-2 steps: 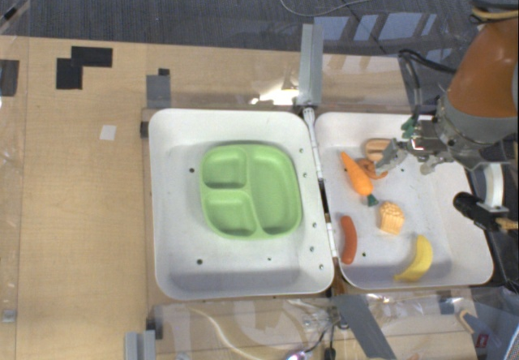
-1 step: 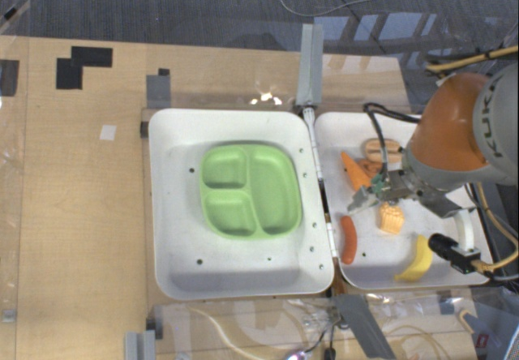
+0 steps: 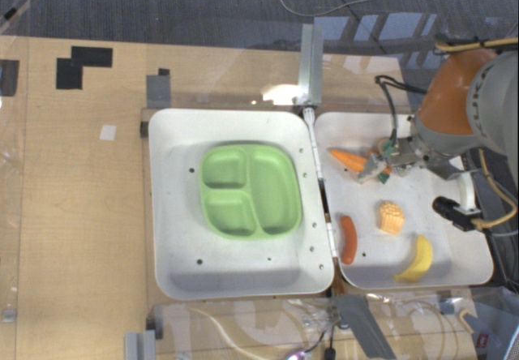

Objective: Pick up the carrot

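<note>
- The bench (image 3: 73,212) is carrying two shallow white bins side by side: the left bin (image 3: 174,269) is holding a green divided plate (image 3: 247,192), and the right bin (image 3: 454,269) is holding the food items.
- The grey arm (image 3: 486,107), with its orange band (image 3: 446,99), is reaching in from the right and hanging over the upper part of the right bin.
- The hand (image 3: 381,168) is pointing left and slightly down, sitting low over the bin floor; its tips are too small and cluttered to read, so I cannot tell whether it is open or closed, and nothing is visibly gripped.
- The carrot (image 3: 349,160) is lying in the upper left part of the right bin, just to the left of the hand and nearly touching it, so the hand is sitting at the carrot's right-hand end rather than above its middle.
- The carrot's long axis is running from upper left to lower right, roughly in line with the way the hand is pointing; my judgement is that the coming move is turning on a short shift leftward to bring the hand over the carrot's middle.
- A banana (image 3: 415,259), a corn cob (image 3: 391,218) and a red sausage (image 3: 348,238) are lying lower in the same bin, well apart from the carrot and not crowding the approach.
</note>
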Tool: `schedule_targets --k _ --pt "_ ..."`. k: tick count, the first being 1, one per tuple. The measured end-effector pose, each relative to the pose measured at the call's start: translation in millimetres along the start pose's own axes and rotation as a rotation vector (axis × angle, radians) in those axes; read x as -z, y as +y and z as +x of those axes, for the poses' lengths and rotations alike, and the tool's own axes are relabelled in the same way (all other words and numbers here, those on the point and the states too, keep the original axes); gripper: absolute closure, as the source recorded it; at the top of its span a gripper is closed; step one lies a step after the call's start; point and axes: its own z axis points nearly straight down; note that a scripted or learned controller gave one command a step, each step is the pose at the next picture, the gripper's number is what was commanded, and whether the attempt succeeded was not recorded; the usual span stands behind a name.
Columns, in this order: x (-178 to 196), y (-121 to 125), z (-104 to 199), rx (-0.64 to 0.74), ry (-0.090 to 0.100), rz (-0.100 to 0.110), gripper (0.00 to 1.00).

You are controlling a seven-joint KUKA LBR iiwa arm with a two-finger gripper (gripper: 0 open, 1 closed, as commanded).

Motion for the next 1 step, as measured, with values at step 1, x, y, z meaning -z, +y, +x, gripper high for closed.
schedule_targets --k 1 --pt "0.0 34.2 34.6 0.365 -0.001 0.001 0.0"
